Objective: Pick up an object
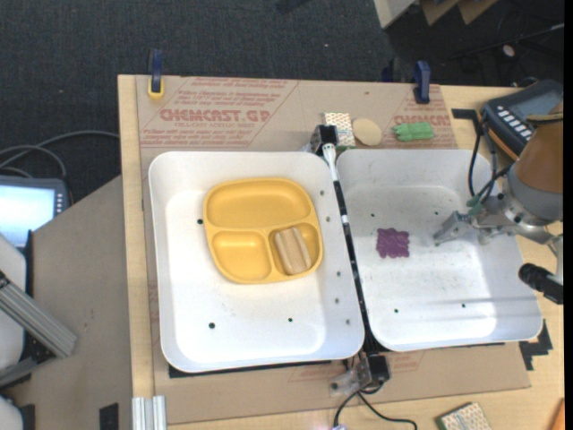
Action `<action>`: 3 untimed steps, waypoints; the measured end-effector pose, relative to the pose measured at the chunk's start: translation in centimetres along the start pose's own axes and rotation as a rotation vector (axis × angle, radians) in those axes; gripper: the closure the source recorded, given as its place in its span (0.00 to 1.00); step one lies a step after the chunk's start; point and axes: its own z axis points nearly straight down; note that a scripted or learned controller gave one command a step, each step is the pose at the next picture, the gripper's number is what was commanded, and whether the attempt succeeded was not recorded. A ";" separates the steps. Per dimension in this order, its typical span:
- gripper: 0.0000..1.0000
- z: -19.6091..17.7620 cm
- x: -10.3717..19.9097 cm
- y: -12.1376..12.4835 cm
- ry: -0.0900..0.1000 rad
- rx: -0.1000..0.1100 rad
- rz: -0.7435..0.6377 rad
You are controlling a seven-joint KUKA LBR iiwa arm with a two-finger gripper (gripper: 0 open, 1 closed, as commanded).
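A: Where does the purple object [392,242] lie?
B: On the right bin's [448,330] floor, left of the gripper [452,227] and near it, lying roughly square.
A: And the gripper?
B: Its fingers point toward the object; whether they're parted, one cannot tell. They hold nothing.

In the right bin [421,325], only a purple object [392,242] lies near the centre; open floor surrounds it toward 6, 9 and 12 o'clock. The gripper [448,230] stands at its 3 o'clock. A yellow divided plate [260,206] crowds the left bin [242,334].
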 end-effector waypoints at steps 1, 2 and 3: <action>0.00 0.9 6.4 4.5 -0.005 -0.005 -0.003; 0.00 1.0 5.7 -7.2 -0.001 0.011 0.010; 0.00 -10.4 15.9 -5.2 -0.005 -0.010 -0.005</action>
